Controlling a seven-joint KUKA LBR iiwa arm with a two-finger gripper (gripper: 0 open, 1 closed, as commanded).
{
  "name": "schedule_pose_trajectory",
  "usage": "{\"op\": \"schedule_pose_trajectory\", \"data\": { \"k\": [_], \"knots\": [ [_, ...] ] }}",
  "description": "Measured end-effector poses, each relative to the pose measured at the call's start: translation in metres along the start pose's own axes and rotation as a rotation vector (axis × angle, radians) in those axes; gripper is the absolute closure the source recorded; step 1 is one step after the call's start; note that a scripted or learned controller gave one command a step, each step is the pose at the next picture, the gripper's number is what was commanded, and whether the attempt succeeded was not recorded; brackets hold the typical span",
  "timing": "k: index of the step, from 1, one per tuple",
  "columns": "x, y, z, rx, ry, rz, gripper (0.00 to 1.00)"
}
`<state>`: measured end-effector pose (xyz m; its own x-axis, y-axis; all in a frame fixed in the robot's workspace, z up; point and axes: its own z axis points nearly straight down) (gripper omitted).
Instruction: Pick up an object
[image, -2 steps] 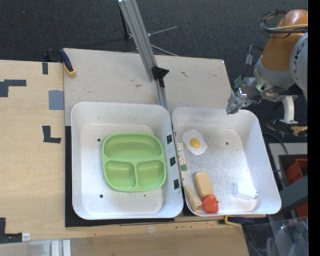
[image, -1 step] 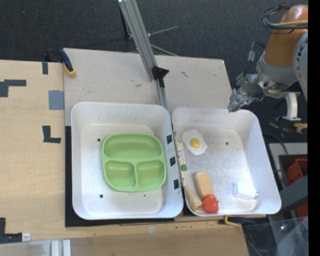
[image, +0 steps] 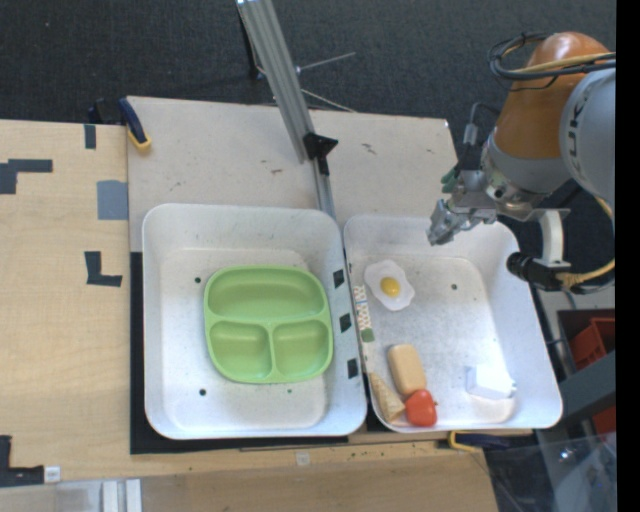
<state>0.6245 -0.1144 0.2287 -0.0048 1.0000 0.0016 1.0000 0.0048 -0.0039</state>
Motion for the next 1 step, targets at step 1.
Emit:
{"op": "schedule_pose_trajectory", "data": {
  "k": [1],
  "knots": [
    [0.0576, -0.0195, 0.0077, 0.0, 0.001, -0.002, 1.0]
  ]
}}
